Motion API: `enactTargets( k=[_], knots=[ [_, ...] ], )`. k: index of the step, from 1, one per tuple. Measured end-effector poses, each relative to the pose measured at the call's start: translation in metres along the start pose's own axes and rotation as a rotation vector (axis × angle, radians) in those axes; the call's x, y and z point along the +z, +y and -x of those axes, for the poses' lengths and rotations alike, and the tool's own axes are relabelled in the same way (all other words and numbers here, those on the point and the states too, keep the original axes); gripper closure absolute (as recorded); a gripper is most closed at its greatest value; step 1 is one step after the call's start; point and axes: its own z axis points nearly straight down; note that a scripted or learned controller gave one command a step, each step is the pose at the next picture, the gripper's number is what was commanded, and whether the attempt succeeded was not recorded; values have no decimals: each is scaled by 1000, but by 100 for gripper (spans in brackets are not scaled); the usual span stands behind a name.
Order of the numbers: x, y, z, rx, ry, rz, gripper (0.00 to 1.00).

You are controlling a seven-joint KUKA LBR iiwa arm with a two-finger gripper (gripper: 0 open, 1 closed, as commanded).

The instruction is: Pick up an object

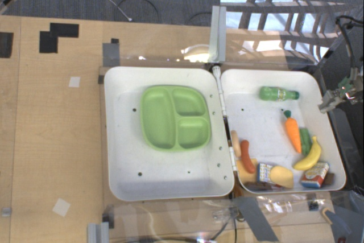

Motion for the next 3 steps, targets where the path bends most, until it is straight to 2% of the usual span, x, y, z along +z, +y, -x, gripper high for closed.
enactTargets(
  k=[1,2,3],
  knots=[
    [-12,2,0,-12,-3,5,100],
    [35,116,52,168,8,-16,100],
    [15,-7,17,232,5,-8,100]
  ],
)
